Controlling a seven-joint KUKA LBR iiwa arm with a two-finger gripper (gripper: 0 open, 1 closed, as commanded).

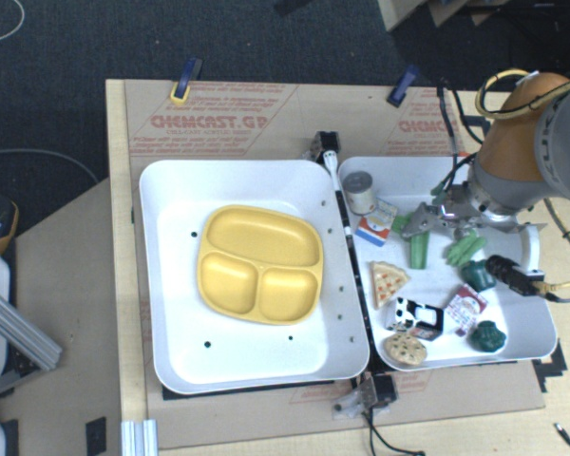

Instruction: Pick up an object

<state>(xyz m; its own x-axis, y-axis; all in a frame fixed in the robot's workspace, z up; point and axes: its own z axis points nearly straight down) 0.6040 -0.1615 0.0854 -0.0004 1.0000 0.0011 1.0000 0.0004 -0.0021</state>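
Observation:
My gripper (429, 222) hangs low over the back middle of the right bin (541, 335), with the arm coming in from the right. Just below it a green cylinder (418, 252) stands in the bin, touching or nearly touching the gripper's left tip. A light green piece (465, 249) lies to the right of it, and a dark green item (476, 276) sits below that. Nothing can be seen held.
The right bin also holds a grey can (359, 194), a red, white and blue packet (373, 231), a pizza slice (389, 281), a black and white toy (417, 319), a cookie (405, 350), a red packet (465, 310) and a broccoli piece (488, 336). A yellow divided plate (258, 262) lies in the left bin (171, 350).

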